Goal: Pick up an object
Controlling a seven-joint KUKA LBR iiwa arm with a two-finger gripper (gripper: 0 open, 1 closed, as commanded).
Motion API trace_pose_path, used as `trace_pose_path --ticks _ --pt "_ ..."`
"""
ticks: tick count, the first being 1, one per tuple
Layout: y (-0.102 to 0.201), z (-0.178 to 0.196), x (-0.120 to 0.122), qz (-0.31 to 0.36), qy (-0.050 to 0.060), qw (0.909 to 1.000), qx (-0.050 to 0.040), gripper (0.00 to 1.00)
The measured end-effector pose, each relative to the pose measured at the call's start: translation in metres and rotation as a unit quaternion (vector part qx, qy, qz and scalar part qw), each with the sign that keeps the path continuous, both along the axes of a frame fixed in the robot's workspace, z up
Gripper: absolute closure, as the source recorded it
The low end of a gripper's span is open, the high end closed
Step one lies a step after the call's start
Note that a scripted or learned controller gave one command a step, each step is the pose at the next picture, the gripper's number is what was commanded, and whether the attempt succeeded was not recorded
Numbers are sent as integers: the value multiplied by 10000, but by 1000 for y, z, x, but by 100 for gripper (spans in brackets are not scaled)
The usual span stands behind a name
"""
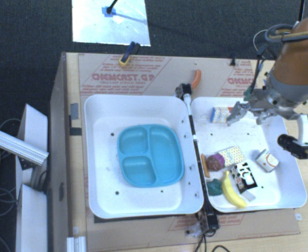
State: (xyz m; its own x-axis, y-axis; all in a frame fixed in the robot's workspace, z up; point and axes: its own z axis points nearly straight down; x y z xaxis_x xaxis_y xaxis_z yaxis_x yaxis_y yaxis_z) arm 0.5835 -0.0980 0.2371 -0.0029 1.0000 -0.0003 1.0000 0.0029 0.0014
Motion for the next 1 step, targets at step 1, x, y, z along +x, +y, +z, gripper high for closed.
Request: trace_pose_path --ticks 1 --pt "-9 -110 -85 -12 14 10000 3 0"
